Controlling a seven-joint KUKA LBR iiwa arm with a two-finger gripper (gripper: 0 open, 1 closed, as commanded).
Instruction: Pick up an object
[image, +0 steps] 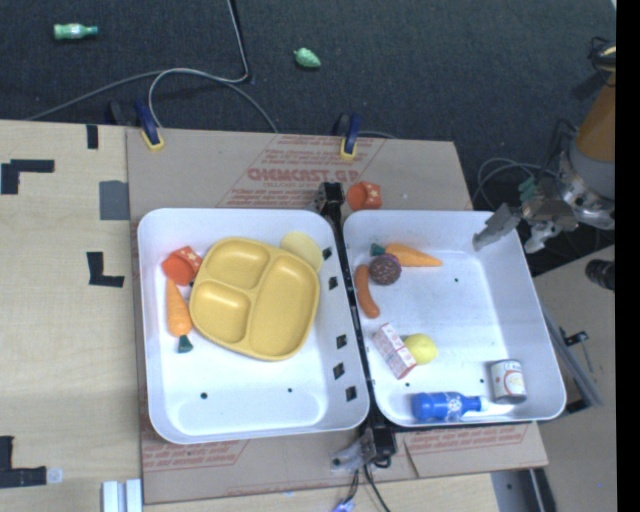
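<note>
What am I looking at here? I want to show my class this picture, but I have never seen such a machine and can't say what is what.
One camera looks down at a slant on a bench with two shallow white bins. The left bin holds a yellow divided plate and a toy carrot. The right bin holds another carrot, a blue bottle, a small can, a lemon and a small carton. At the right edge is a robot arm; its gripper hangs over the right bin's corner, with nothing seen in it.

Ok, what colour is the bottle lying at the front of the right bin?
Blue, with a white label; the bottle shows clearly in the camera view.
</note>
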